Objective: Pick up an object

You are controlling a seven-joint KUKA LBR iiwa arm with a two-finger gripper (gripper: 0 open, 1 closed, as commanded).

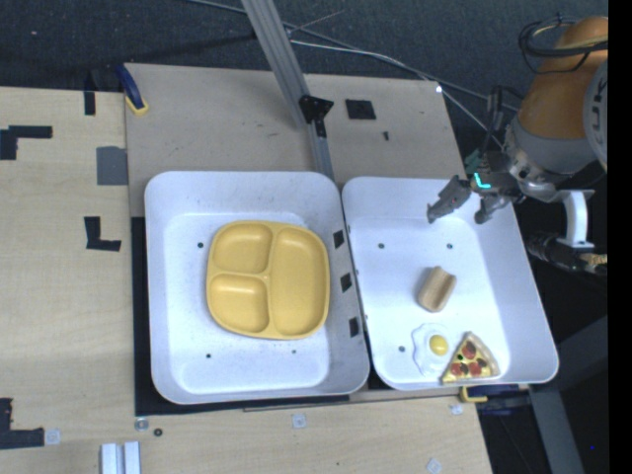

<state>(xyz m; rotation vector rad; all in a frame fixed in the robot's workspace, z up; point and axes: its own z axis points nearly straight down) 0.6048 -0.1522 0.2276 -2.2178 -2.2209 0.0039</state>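
Note:
My gripper [462,206] hangs over the far right part of the right bin [390,200], its two dark fingers spread open with nothing between them. Below it, near the bin's middle, lies a small tan bread roll [435,288]. At the bin's near edge sit a toy fried egg [433,348] and a pizza slice [470,358] side by side. The left bin [183,363] holds a yellow divided plate [268,278].
A slanted metal pole [281,52] rises from the bench behind the bins. Cables trail across the dark floor at the back. The grey and orange arm [563,107] comes in at the upper right.

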